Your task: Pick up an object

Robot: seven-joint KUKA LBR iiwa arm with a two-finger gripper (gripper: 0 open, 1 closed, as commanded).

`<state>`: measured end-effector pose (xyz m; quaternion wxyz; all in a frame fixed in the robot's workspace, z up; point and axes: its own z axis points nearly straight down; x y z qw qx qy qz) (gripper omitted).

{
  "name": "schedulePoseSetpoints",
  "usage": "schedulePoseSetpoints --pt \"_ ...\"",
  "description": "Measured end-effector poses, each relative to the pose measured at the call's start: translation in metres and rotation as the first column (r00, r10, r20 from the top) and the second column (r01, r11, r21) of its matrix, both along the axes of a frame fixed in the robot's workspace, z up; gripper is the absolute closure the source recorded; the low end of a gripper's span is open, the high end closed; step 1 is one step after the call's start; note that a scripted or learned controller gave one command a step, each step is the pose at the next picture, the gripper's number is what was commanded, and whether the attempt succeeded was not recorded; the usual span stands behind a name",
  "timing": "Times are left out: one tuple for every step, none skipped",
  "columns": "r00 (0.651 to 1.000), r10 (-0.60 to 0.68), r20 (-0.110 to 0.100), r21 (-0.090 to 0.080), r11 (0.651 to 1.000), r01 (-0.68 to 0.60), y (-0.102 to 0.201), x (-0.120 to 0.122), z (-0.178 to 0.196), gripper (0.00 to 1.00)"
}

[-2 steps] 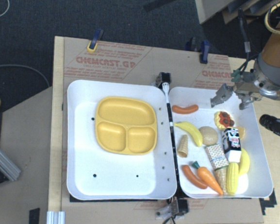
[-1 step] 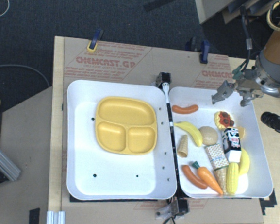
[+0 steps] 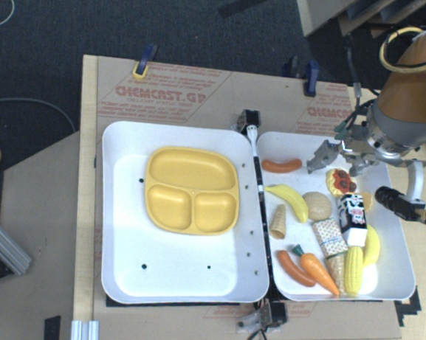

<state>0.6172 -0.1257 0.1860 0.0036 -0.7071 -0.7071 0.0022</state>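
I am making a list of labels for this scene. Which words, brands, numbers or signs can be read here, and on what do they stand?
"CHEMCAST G.P": red print on the brown board behind the left bin.
More red print under it and on the board's right part: too blurred to read.
Small black-and-white carton in the right bin: markings too small to read.
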Motion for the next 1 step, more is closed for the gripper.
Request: schedulePoseSetpoints --pt "1.000 0.000 0.000 0.000 1.000 0.000 0.0047 -0.0096 -0.0489 0.00"
